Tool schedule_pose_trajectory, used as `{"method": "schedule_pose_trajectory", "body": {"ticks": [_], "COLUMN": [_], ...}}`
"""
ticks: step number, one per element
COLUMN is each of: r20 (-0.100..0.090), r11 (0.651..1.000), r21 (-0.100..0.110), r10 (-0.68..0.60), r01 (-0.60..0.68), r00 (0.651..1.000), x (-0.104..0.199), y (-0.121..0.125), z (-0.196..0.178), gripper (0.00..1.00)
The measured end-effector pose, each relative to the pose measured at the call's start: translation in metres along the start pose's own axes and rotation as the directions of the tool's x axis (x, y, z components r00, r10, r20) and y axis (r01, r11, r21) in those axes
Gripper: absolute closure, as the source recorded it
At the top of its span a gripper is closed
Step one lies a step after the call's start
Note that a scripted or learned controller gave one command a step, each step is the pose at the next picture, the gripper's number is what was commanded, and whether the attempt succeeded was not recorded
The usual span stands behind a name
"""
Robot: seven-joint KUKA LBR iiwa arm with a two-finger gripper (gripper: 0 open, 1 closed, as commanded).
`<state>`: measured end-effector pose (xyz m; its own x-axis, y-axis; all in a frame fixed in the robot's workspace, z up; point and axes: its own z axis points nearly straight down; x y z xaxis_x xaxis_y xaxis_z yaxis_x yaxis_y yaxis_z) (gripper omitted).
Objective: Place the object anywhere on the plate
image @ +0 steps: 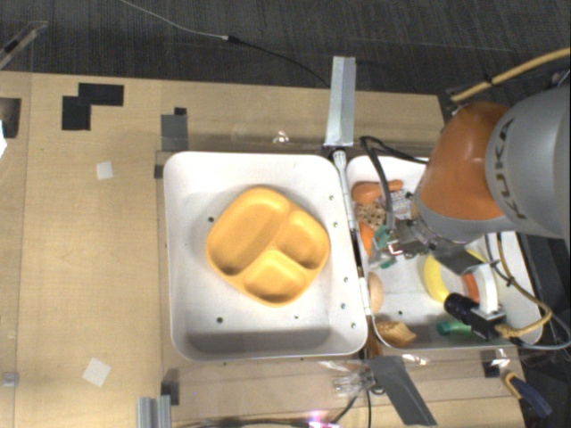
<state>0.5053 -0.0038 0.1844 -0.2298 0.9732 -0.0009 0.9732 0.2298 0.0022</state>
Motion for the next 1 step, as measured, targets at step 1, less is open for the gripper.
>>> {"method": "schedule_pose_trajectory", "body": {"ticks": [1], "r20": [-0.003], "r11": [1.0], "r21": [0.0], "r10": [0.018], "r01": [-0.018], "r00": [1.0], "x": [0.0791], "y": [0.051], "z": [-0.0004], "gripper": [1.0]}}
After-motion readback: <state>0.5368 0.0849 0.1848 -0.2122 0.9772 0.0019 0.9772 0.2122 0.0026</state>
